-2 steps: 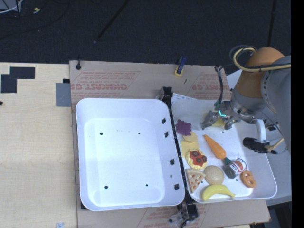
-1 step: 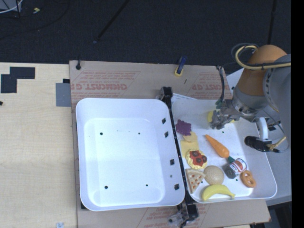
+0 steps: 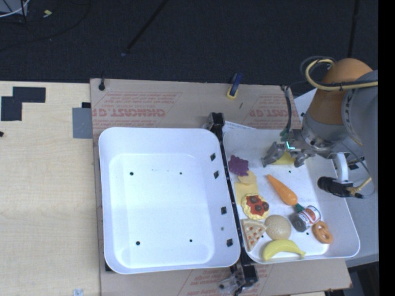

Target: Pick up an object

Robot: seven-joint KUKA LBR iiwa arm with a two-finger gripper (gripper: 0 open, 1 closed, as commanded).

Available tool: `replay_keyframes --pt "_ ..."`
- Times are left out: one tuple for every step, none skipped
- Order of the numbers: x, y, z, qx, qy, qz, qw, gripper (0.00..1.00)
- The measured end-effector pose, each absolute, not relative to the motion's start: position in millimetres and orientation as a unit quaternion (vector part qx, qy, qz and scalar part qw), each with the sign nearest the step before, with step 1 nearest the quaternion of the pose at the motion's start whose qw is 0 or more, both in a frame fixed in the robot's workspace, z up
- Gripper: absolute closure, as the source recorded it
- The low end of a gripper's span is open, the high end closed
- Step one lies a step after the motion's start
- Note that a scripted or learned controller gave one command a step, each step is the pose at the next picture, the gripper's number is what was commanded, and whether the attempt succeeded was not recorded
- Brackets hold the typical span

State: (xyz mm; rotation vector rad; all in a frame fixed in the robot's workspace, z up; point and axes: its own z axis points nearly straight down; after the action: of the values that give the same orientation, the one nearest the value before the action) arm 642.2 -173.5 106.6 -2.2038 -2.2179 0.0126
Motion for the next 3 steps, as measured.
replay_keyframes --pt "596.5 -156 86 -0.708 -0.706 0.0020 0.004 0.00" --pt "638.1 -76 88 -0.705 -0.710 -0.0001 0.000 0.00" --pt "646.8 -84 241 -0.707 -0.708 -0.0045 -0.006 0.00"
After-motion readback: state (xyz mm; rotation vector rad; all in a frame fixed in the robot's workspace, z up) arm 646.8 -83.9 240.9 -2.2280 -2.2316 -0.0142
